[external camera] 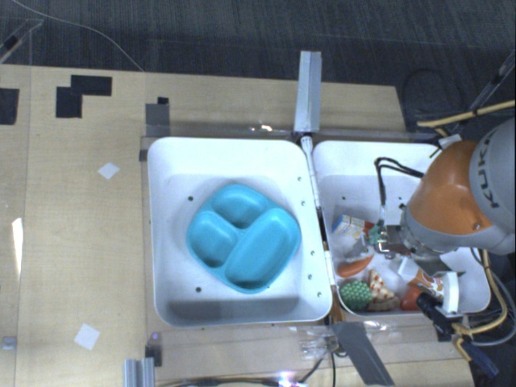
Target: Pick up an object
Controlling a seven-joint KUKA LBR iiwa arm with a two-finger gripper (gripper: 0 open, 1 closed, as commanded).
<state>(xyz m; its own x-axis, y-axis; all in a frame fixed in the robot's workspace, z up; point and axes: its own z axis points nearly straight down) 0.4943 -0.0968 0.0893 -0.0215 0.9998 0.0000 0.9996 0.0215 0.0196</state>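
Note:
The right bin (355, 168) holds a heap of small items near its front left: a white and blue packet (348, 226), an orange-red carrot-like piece (355, 266), a green bumpy ball (355, 293), and a brown speckled item (380, 284). The arm's orange band (445, 196) and grey wrist hang over the front right of this bin. The gripper (393, 252) reaches down into the heap, just right of the carrot piece. Its tips are hidden among the items.
The left bin (173, 176) holds a blue three-compartment plate (242, 236). A red and white item (426, 285) lies under the wrist at the right bin's front. A metal divider post (308, 91) stands behind the bins. Black cables run along the arm.

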